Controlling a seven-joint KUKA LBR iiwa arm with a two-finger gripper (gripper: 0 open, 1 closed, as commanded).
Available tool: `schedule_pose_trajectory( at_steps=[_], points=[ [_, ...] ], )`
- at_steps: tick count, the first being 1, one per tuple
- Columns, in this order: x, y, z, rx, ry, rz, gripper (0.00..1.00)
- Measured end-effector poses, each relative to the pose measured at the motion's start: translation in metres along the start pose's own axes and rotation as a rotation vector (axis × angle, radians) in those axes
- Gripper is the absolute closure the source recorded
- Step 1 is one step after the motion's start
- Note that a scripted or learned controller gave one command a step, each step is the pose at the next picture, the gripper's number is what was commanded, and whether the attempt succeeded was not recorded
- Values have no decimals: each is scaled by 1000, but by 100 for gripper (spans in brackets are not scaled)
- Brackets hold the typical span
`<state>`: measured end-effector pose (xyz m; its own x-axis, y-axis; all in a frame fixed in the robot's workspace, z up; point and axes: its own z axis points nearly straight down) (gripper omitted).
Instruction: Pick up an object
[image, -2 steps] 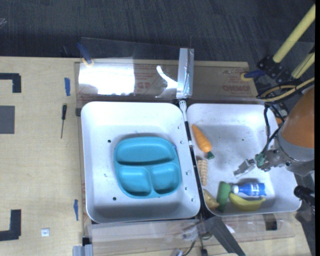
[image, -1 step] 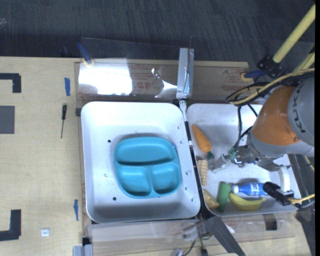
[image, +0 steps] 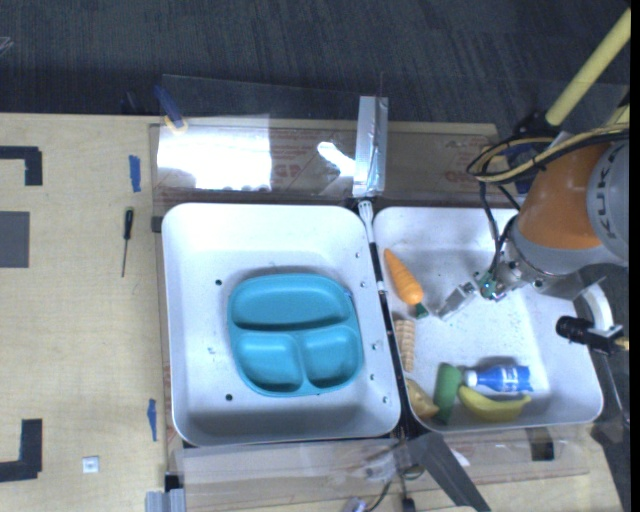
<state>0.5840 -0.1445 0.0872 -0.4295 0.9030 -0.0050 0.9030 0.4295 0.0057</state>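
The right bin (image: 560, 350) holds an orange carrot (image: 403, 278) lying along its left wall. Below the carrot is a tan ridged piece (image: 405, 341). At the bin's front lie a green object (image: 446, 385), a yellow banana (image: 492, 404) and a blue-and-white bottle (image: 500, 378). My gripper (image: 447, 303) reaches in from the right and points down-left, low over the bin floor. It sits just right of the carrot's lower end, apart from it.
The left bin (image: 190, 250) contains a blue divided plate (image: 295, 332). A ridge (image: 378, 300) separates the two bins. The arm's orange band (image: 565, 200) and cables hang over the right bin's back right corner. A small yellowish item (image: 422, 401) lies at the front left.
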Motion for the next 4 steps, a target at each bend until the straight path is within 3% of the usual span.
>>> schedule_pose_trajectory(
  at_steps=[1, 2, 3, 4],
  points=[
    [16, 49, 1, -1, 2, 226, 0],
    [14, 83, 2, 2, 1, 360, 0],
    [30, 3, 0, 2, 1, 373, 0],
    [24, 67, 1, 3, 2, 602, 0]
  ],
)
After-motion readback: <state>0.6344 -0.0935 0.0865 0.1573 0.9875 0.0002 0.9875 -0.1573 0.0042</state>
